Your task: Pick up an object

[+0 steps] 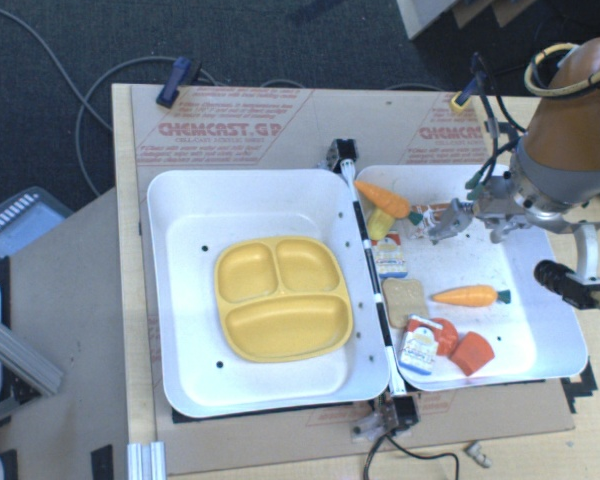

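Starting at the far left of the frame, you have a blue-grey device (20, 220) lying off the bench, and a blue clamp (175, 80) gripping the bench's upper left corner. Move right and you meet the left bin (180, 208), which holds a yellow divided plate (280, 298) near its middle, with two small compartments above one long one.

Past the black clips at the seam you reach the right bin (550, 338). Against its left wall, toward the upper part, a carrot (383, 199) lies tilted, with a yellowish piece (379, 225) just below it and a small printed packet (389, 261) under that. Lower down you see a tan slice of bread (404, 301), then a white carton with a red top (421, 346) near the bin's lower edge, and a red block (472, 353) just beside it on the right. A second carrot (466, 296) lies almost level in the middle of the bin, its green end pointing right, apart from the other things.

Above that carrot, in the upper middle of the right bin, the gripper (450, 221) reaches leftward from the grey arm (565, 138) at the frame's right. Nothing sits between its tips, and you cannot tell from this angle how wide they stand.
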Available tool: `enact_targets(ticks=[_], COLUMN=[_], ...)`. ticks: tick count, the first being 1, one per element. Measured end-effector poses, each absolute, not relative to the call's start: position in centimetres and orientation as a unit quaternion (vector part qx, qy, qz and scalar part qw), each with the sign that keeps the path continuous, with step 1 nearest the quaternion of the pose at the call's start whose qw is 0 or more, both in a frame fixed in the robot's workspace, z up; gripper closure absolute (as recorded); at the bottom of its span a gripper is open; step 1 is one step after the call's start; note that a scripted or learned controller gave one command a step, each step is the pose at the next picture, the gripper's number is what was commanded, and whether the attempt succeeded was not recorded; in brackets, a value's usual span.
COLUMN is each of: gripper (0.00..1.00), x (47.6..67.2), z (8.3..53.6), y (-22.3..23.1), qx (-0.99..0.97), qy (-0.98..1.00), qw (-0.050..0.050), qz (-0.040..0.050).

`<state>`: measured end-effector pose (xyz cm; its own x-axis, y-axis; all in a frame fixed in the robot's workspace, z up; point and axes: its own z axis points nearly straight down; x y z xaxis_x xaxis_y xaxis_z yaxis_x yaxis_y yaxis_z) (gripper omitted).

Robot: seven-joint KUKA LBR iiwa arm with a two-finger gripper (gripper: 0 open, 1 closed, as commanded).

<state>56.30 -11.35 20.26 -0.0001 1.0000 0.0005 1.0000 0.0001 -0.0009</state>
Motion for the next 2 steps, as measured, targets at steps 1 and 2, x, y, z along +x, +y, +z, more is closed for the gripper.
enact_targets(ticks=[1,2], gripper=[0.0,0.0], x=[64.2,65.7], z=[11.8,10.7], y=[-9.5,-9.8], qx=[-0.707,-0.706], qy=[-0.707,-0.708], qw=[-0.005,-0.006], qz=[-0.0024,-0.0008])
